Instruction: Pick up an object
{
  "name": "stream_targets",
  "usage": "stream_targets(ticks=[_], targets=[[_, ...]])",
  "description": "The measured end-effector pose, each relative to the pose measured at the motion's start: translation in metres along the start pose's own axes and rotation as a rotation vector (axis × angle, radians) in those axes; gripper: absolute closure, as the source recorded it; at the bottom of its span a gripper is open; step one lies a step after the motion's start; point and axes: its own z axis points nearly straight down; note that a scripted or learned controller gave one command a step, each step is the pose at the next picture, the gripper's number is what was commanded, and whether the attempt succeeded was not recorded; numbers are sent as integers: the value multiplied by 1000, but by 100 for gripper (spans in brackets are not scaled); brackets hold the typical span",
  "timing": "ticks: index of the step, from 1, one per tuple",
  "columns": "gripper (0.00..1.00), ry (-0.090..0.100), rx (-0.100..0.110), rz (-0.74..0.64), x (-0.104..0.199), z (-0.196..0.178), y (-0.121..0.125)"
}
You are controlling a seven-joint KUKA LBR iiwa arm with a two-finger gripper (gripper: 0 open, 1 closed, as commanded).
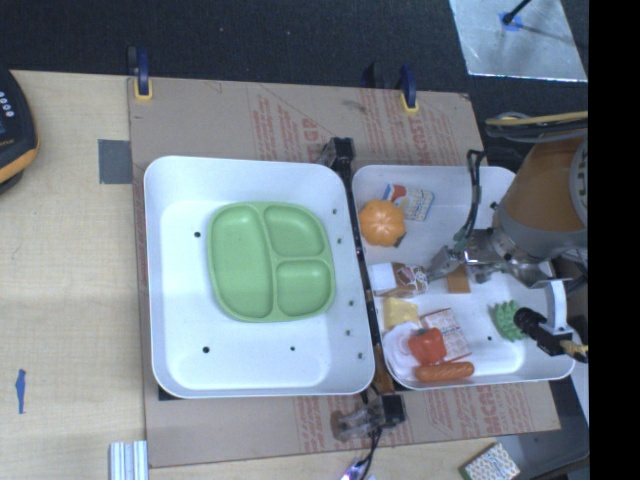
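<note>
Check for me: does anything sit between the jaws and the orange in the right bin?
Nothing visible does. The gripper hangs over bare bin floor right of the orange; the small packets lie lower, off that line.

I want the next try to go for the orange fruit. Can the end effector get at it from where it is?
Probably yes. The orange fruit sits exposed near the right bin's left wall, nothing on top, and the end effector hangs just to its right. The wall may crowd one side.
</note>
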Motion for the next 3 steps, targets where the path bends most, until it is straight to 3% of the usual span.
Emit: stream_targets(ticks=[1, 2, 3], targets=[[100, -3, -1, -1, -3, -11, 1], [100, 0, -17, -6, 75, -108, 55], [100, 1, -3, 0, 113, -140, -5]])
